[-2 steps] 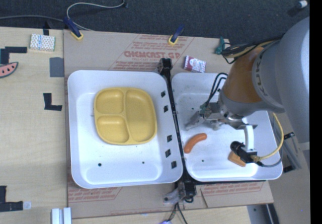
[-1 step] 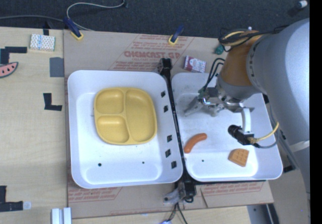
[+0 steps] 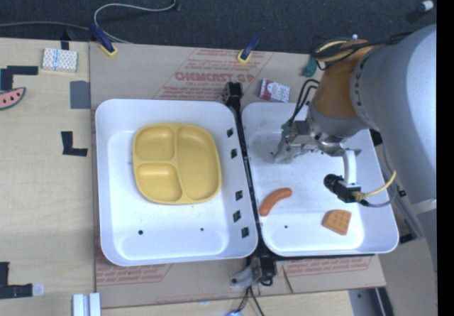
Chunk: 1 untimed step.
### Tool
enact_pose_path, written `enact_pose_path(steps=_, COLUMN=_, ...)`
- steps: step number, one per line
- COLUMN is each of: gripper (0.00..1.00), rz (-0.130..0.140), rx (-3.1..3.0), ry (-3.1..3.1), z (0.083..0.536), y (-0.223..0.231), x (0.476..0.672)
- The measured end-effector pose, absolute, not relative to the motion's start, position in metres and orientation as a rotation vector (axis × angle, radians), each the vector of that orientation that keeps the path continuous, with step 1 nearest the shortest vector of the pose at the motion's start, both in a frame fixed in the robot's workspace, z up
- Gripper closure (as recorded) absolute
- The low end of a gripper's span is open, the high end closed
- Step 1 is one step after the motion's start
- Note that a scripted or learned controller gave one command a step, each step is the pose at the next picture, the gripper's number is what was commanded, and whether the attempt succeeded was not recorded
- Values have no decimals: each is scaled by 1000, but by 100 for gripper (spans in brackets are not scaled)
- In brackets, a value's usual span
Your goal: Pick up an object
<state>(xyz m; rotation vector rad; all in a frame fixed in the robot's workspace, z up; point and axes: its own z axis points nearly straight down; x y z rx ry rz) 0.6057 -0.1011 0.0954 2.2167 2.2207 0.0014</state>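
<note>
— What writing could be read on the bench?

— Red lettering was printed on the cardboard sheet [image 3: 206,80] under the bins; the word "CHEMCAST" was made out above the left bin [image 3: 113,165], with smaller lines beneath it that could not be read. More red print was seen along the cardboard's lower edge, too small to be read. A small red and white packet [image 3: 274,90] was lying on the cardboard just above the right bin [image 3: 376,236]; its label could not be deciphered.

— And the things that might be picked up?

— An orange sausage [image 3: 274,200] was found in the right bin, near its left wall. Its long axis was set on a slant, the upper end pointing to the right and the lower end to the left. A small waffle piece [image 3: 337,221] was lying lower right of it, well apart. A yellow divided plate [image 3: 177,162] was resting in the left bin, its single wide compartment turned to the right.

— Where was the tool?

— The gripper [image 3: 289,149] was lowered into the upper part of the right bin, above the sausage and apart from it. Nothing was seen between its fingers; whether they were spread or closed could not be told.
</note>
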Motion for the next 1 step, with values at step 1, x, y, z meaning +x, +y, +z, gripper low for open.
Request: enact_pose_path(steps=1, gripper=0, rz=1, rx=2217, ry=2220, z=95, y=-101, x=606)
